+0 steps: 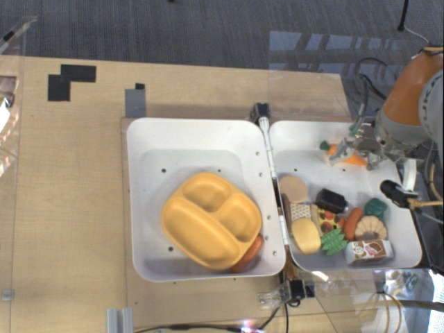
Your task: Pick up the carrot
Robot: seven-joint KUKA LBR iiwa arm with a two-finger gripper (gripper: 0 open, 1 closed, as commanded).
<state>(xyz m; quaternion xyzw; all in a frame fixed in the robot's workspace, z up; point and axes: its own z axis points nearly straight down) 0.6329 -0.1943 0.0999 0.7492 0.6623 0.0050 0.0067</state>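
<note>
Far to the left of the pincer, the left shallow white plastic bin (139,186) held a yellow plastic divided plate (210,218) lying tilted, and a reddish-orange rounded piece (250,251) showed from under the plate's lower right edge. Nearer the pincer, across the divider between the bins, the right shallow white plastic bin (305,155) carried a crowd of toy foods below and to the left of the pincer: a tan rounded bread-like slice (293,186), a pale yellow lump (306,236), a black block (331,200), a green leafy piece (334,242), a red sausage-shaped piece (353,220), a brown ridged pastry (369,225) and a small printed carton (368,251). The small orange toy carrot with a green top (345,155) lay near the far wall of that bin, its green end pointing away from the pincer and its orange body directly at the metal fingertips. The two-finger pincer (357,151) sat low over the carrot, its fingers on either side of the orange part; whether they pressed on it or stood spread could not be told. Behind and to the right of the pincer rose the grey arm with its orange band (409,96).
</note>
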